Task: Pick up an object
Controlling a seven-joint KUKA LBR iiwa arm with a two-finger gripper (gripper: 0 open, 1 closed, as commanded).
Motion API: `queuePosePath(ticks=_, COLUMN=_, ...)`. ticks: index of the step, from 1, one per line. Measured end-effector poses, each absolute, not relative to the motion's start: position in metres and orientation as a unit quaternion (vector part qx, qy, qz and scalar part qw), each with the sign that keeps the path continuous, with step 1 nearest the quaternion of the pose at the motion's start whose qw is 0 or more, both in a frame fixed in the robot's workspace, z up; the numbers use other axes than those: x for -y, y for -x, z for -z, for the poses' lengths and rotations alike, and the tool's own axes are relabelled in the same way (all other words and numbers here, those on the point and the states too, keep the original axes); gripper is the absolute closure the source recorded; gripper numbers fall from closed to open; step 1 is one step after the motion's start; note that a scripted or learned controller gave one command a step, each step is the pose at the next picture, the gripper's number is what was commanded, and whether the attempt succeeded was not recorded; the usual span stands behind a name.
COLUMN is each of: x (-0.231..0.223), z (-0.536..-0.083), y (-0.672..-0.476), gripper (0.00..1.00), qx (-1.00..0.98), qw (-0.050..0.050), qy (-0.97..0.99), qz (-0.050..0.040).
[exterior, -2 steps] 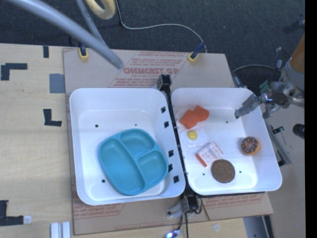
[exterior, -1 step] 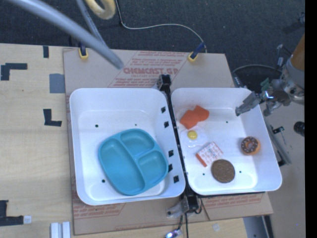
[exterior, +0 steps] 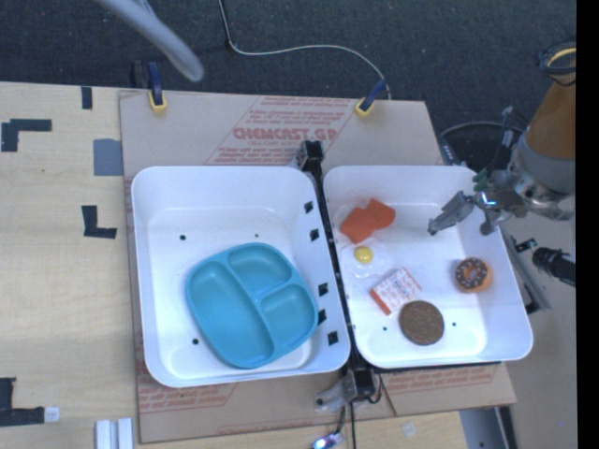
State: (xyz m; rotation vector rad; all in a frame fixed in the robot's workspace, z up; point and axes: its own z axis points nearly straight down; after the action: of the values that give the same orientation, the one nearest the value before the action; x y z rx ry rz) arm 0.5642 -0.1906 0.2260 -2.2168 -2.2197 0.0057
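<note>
Nearest the front edge of the right bin [exterior: 505,349] lies a round brown cookie [exterior: 422,323], and just beyond it to the left sits a small red and white packet [exterior: 395,290], close to the cookie but not clearly touching it. To the right, near that bin's right wall, rests a small doughnut [exterior: 473,274] with dark icing. Farther in, toward the divider, there is a little clear wrapper with a yellow piece [exterior: 363,255], and beyond it an orange block [exterior: 367,219]. The left bin [exterior: 150,251] holds a blue divided plate [exterior: 251,301], lying flat toward its near side. At the far right of the right bin the gripper [exterior: 473,211] hangs over the rim, its two fingers spread apart with nothing between them, well apart from the doughnut below it.
</note>
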Motion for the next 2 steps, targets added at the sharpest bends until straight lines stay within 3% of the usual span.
queuePosePath(ticks=2, x=0.181, z=-0.100, y=-0.562, gripper=0.00, qx=0.707, qw=0.003, qy=0.707, qz=-0.0025)
